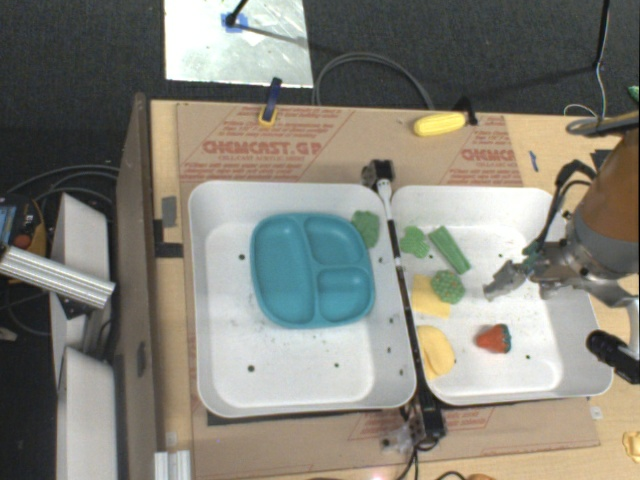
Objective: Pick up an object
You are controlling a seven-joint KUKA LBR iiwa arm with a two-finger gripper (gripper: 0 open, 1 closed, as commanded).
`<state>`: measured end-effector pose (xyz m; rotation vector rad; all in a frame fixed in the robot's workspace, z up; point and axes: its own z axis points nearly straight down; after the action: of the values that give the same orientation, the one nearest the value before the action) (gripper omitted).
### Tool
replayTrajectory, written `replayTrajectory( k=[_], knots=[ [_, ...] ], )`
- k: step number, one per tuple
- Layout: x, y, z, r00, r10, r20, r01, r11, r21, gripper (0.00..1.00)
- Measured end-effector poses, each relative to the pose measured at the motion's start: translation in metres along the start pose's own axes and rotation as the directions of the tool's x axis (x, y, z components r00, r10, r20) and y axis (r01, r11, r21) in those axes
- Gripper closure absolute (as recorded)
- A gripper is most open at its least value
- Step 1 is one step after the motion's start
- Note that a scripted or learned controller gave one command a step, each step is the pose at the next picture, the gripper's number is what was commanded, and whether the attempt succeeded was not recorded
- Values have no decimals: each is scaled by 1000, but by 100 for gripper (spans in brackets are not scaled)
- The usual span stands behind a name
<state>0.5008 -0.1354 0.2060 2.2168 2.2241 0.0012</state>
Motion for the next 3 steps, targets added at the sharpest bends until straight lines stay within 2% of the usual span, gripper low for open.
replayTrajectory(
  k=[1,2,3],
  knots=[
    [-5,-15,126,1000,3,0,-3,1000,2,0],
    [-6,-13,110,1000,3,1,-3,1000,-3,100],
    [-50,17,10,1000,2,7,-2,1000,-12,100]
  ],
)
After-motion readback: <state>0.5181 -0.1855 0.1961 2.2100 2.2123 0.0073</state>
